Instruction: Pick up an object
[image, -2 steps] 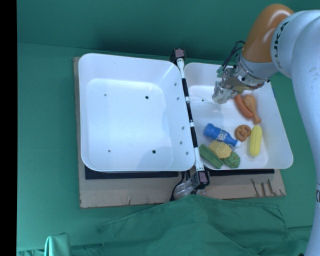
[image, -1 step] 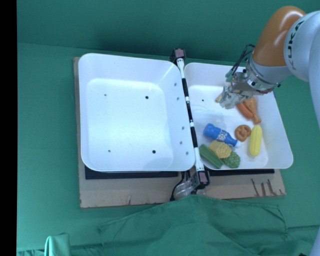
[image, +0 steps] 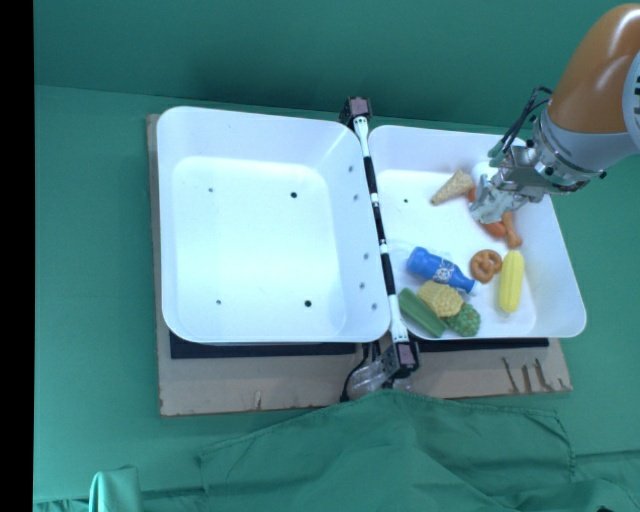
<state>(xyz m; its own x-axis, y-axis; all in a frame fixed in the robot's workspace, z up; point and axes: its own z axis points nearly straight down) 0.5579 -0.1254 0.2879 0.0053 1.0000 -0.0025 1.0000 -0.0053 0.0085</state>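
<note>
A rumpled green cloth (image: 400, 455) is spread along the near edge, lapping over the cardboard sheet (image: 250, 395) on which both bins are set. The gripper (image: 490, 207) is seen lowered into the far part of the right bin (image: 560, 300), under the grey wrist and orange band of the arm (image: 600, 80). How it is set, and whether anything is gripped, cannot be told. An orange toy (image: 505, 230) is found directly beneath and just beside it, partly covered by it. A tan cone-shaped piece (image: 455, 186) is placed just to the camera's left of the gripper. Nearer the camera, a yellow corn cob (image: 511, 281) and a brown pretzel (image: 486, 264) are laid side by side. A blue bottle (image: 438, 267), a yellow waffle-like piece (image: 440, 298), a green pod (image: 421, 312) and a green leafy piece (image: 463, 320) are clustered at the near side. The left bin (image: 180, 140) is set alongside, clipped to the right one
</note>
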